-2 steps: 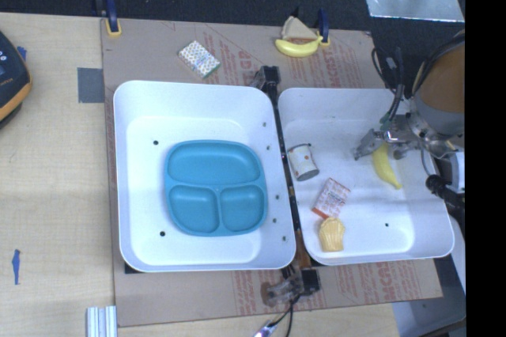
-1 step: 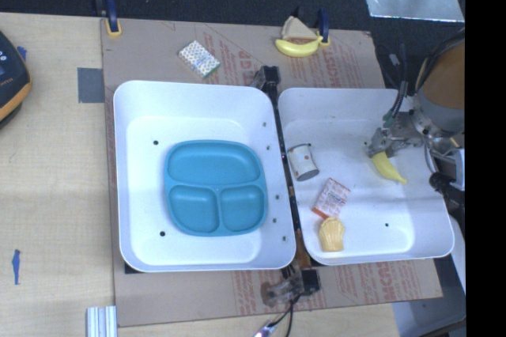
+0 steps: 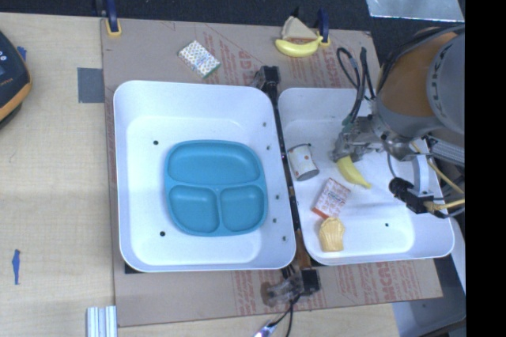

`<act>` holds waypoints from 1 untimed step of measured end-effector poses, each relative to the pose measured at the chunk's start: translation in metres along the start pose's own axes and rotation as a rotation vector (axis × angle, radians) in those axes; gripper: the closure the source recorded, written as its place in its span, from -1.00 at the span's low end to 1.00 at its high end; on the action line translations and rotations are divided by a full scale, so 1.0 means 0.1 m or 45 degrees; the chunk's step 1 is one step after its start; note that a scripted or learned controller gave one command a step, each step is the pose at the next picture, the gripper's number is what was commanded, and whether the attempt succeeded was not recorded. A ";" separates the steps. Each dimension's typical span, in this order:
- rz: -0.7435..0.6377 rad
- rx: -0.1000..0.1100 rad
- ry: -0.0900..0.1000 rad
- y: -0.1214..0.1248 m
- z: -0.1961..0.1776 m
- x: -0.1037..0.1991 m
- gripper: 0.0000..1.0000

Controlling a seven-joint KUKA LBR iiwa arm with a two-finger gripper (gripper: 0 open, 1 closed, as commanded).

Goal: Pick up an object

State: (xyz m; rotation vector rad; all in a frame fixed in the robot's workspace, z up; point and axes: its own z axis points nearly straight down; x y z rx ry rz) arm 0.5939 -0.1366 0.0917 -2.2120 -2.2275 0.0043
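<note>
Banana (image 3: 353, 172) in the right bin (image 3: 395, 248): we see its long axis run diagonally, one end up-left under the gripper (image 3: 348, 147), the other pointing down-right. We cannot tell if it is gripped. A cup (image 3: 301, 161) lies left of the gripper.

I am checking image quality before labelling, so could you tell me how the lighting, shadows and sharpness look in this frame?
Camera view: lighting is even and fairly soft; the white bins are bright, with a pale sheen but no harsh glare. The blue tray casts almost no shadow. The arm darkens the right bin's upper corner. Overall slightly soft, and small items like the packet lack fine detail.
</note>
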 end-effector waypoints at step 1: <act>0.003 -0.003 0.001 -0.31 -1.01 0.50 1.00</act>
